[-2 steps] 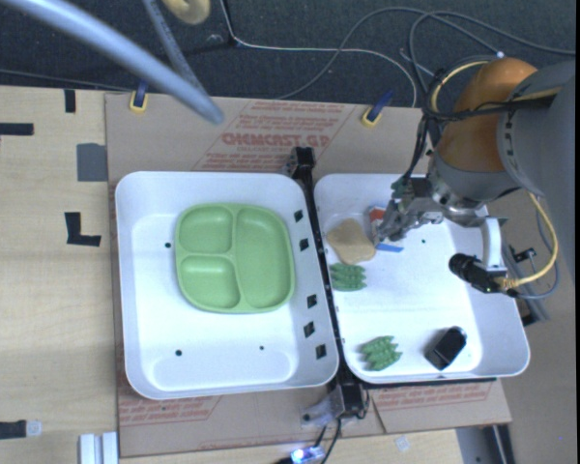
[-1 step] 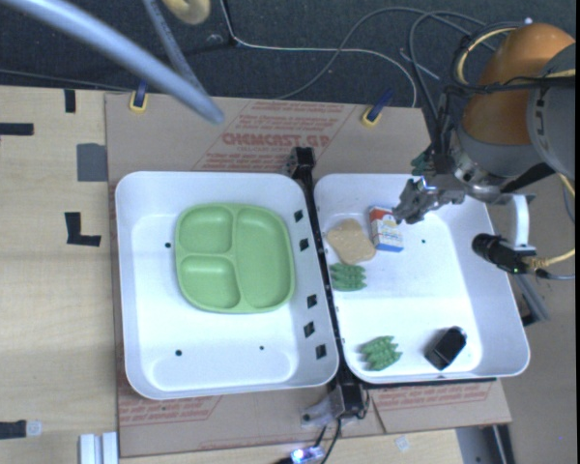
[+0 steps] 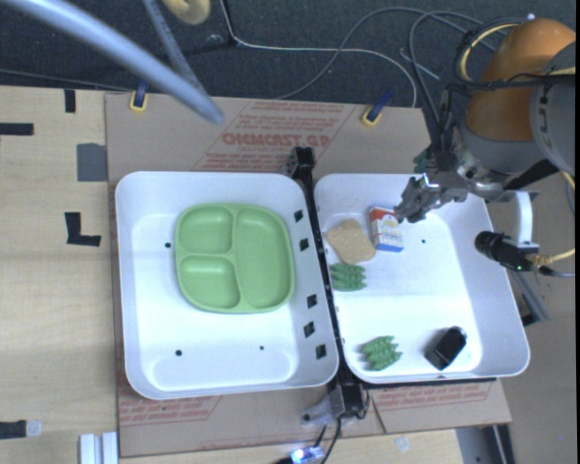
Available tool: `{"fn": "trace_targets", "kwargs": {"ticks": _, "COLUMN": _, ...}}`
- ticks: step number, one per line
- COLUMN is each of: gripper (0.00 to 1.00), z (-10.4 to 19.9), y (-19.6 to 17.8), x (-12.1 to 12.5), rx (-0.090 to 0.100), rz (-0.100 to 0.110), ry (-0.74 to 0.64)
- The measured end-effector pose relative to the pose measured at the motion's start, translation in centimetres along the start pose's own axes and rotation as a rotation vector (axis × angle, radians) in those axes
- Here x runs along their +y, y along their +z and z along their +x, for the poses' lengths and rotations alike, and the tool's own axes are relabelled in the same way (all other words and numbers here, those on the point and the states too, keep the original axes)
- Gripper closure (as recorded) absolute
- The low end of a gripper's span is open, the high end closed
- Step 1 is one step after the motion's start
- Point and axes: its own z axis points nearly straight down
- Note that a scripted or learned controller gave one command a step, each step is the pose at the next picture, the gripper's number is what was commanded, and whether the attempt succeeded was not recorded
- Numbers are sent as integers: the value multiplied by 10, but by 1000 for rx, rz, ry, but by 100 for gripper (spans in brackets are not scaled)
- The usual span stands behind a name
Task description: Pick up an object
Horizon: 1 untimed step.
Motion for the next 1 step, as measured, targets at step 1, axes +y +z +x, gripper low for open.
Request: {"fn": "trace_targets", "kwargs": {"ticks": 1, "gripper": 100, "z": 50, "y": 11, "x": -2, "rx": 0, "rz": 2, "ry": -4}}
